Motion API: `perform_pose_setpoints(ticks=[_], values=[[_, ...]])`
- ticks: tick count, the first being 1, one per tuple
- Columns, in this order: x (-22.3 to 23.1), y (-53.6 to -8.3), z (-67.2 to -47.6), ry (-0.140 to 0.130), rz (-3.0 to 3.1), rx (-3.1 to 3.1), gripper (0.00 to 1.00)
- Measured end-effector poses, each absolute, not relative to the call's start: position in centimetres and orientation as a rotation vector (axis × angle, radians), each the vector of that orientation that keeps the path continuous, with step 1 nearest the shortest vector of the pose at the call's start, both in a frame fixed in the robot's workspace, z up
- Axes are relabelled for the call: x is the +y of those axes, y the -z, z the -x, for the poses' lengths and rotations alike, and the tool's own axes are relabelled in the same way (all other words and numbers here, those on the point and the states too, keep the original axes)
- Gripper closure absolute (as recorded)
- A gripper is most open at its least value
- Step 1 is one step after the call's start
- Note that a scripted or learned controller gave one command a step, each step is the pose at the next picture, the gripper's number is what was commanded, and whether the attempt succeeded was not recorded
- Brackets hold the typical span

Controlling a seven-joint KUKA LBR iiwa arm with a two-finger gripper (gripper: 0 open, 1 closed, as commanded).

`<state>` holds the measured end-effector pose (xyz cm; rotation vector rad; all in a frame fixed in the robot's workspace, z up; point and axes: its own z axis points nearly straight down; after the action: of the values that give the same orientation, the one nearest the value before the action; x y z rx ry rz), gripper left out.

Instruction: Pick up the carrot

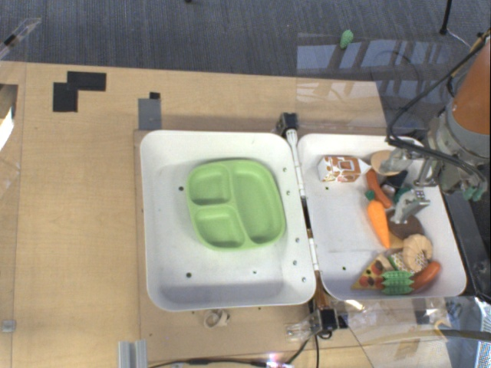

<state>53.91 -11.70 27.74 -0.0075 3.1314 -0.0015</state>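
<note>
Camera view: the carrot (379,222) lies in the right bin (337,259), toward its far-right side, with food items crowded beyond and below it. The gripper (405,194) hangs just to its right — whether it grips anything, I cannot tell. Bare floor opens left of the carrot — the left bin (165,271) holds a green tray (234,204).

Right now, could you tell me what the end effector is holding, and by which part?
Nothing that can be seen: the end effector hovers beside the carrot in the right bin, with nothing visibly between its fingers.
</note>
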Motion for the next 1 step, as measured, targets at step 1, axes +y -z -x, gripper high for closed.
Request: perform_pose_setpoints(ticks=[1], values=[[-12.70, -11.68, -53.78, -0.003, -0.103, 3.141, 0.00]])
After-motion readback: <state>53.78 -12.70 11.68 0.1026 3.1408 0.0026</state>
